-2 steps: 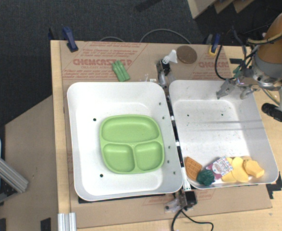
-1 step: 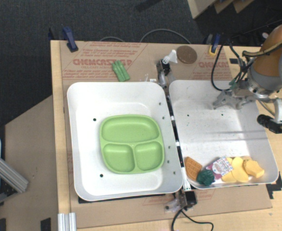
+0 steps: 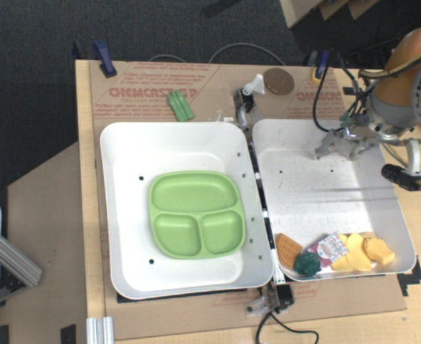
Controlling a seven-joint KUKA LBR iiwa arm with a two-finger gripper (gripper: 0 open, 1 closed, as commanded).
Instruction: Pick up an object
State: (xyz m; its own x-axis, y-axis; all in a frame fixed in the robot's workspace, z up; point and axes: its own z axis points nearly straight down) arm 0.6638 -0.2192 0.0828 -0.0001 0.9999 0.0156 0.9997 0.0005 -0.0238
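The small toy foods (image 3: 339,251) heaped in the near corner of the right bin (image 3: 325,192) are judged light, hard and somewhat slippery, best taken across a narrow side, while the claw (image 3: 341,143), spread wide, hangs empty well apart.

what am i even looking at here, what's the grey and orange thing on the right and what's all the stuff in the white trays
This is one camera fixed above a workbench, looking down at a slant. The grey and orange thing is a robot arm reaching in from the right. At its tip is a two-finger gripper, hovering over the far end of the right bin. Nothing shows between its fingers.

The left bin holds a green divided plate. At the near end of the right bin lies a small heap of toy food: yellow pieces, a dark green piece and a tan waffle-like piece. The arm's job is to pick up one object.
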